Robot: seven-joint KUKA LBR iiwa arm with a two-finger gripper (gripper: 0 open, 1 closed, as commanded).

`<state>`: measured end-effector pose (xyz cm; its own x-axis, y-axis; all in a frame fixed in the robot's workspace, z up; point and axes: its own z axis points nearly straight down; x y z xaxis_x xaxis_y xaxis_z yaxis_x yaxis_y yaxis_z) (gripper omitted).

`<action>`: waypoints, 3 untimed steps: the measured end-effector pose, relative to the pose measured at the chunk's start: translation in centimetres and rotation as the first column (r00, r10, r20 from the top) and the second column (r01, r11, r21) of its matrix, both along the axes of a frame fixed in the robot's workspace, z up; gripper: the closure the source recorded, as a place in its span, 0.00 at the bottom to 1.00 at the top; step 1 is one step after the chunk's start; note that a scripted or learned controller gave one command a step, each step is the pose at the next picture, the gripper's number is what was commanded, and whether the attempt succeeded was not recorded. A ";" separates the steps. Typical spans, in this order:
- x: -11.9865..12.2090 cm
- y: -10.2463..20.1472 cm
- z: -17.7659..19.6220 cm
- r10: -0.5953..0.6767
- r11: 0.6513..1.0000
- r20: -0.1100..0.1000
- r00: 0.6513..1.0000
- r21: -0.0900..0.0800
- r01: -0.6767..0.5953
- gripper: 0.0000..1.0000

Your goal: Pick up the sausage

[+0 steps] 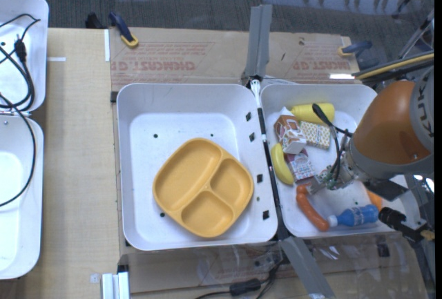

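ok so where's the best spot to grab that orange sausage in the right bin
Probably the middle of the sausage, from straight above, with the pincer closing across its narrow width. It lies flat, slanting toward the near wall, with the blue bottle against its lower end, so mid-length looks freest.

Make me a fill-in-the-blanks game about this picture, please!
1. The yellow divided plate lies in the ____ bin.
2. The sausage is coloured ____.
3. The blue bottle lies on its ____.
4. The sausage lies in the same bin as the ____ bottle.

Missing words: left; orange; side; blue
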<state>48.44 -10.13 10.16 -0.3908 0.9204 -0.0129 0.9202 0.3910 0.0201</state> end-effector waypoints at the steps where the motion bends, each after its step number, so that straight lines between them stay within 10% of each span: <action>1: 0.1 -0.1 0.9 -0.002 1.000 0.002 1.000 0.000 0.002 1.00; 2: 0.1 -0.1 0.9 -0.003 1.000 0.002 1.000 0.000 0.003 0.00; 3: 0.2 -0.1 1.8 -0.004 1.000 0.003 1.000 -0.001 0.004 1.00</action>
<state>48.61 -10.25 11.95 -0.3869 0.9220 -0.0149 0.9217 0.3871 0.0226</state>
